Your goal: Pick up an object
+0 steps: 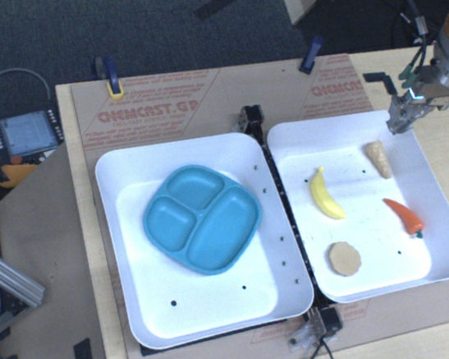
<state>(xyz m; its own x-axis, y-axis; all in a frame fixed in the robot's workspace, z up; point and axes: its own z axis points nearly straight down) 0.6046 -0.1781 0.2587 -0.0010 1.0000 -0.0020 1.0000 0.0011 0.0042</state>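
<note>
Two white bins [124, 230]: blue plate [202, 217] left; banana [324, 194], carrot [404, 215] right.

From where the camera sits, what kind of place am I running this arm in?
Most likely a robotics lab test bench, not a kitchen. Two white bins sit on a board with clamps at its edge, toy food like a banana lies in the right one, and a handheld control pendant rests beside the bench.

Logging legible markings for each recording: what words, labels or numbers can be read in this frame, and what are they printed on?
"CHEMCAST GP" (last letters unsure): red print on the brown board behind the left bin.
A second red print on the same board behind the right bin: likely the same word, partly cut off.
Smaller red lines above both prints: too blurred to read.
Screen of the handheld pendant at left: too small to read.
</note>
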